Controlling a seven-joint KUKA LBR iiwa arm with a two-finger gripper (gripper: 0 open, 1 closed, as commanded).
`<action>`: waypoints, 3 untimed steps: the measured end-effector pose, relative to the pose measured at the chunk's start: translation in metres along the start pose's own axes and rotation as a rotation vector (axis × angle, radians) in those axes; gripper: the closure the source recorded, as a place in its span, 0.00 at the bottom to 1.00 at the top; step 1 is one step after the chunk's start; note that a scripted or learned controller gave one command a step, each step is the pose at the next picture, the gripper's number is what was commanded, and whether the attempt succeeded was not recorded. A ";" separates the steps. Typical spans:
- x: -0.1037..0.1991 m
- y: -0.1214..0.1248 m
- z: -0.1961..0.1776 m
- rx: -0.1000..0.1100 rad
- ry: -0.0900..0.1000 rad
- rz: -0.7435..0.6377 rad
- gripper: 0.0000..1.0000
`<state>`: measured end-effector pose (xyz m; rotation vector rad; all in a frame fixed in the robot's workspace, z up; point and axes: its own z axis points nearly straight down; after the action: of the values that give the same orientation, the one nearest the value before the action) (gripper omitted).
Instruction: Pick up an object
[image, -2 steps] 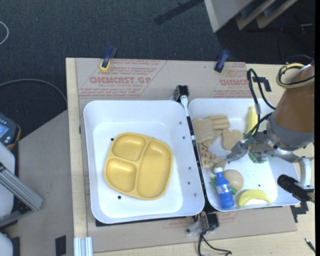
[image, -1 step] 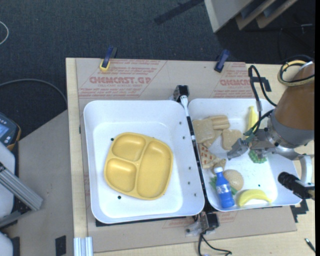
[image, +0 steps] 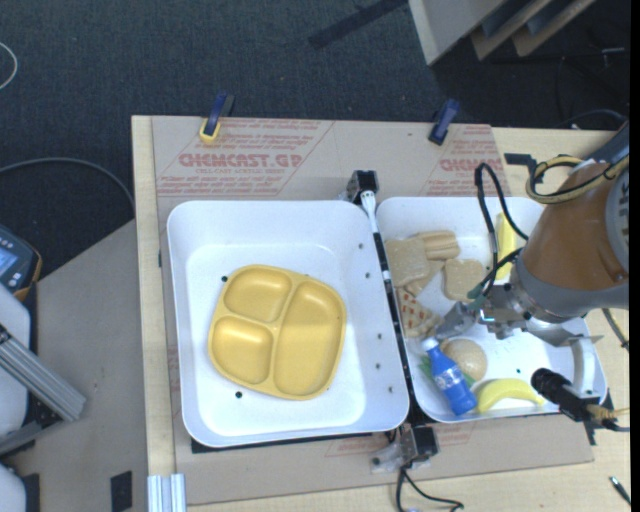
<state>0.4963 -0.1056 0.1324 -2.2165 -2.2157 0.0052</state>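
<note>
The right bin (image: 400, 212) holds several things. Tan bread-like pieces (image: 424, 246) lie at its back left, with a patterned cracker-like piece (image: 415, 316) below them. A blue bottle (image: 451, 379) lies near the front, beside a pale round lump (image: 466, 355) and a yellow banana (image: 506, 394). My gripper (image: 468, 312) hangs over the middle of this bin, just above the pale lump and right of the cracker piece. The grey wrist and its orange band (image: 570, 235) hide much of the bin's right half. I see nothing held.
The left bin (image: 190, 225) carries a yellow divided plate (image: 277, 330). A yellow item (image: 505, 240) peeks out behind the arm at the right bin's back. Black cables (image: 488, 195) loop by the wrist. Clamps sit on the cardboard's far edge.
</note>
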 end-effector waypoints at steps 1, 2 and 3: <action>0.001 0.000 0.050 -0.003 -0.001 0.000 0.00; 0.000 0.001 0.037 -0.009 -0.003 0.002 1.00; -0.005 0.004 -0.024 -0.015 -0.005 -0.001 1.00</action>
<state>0.5010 -0.1110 0.1567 -2.2259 -2.2263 -0.0050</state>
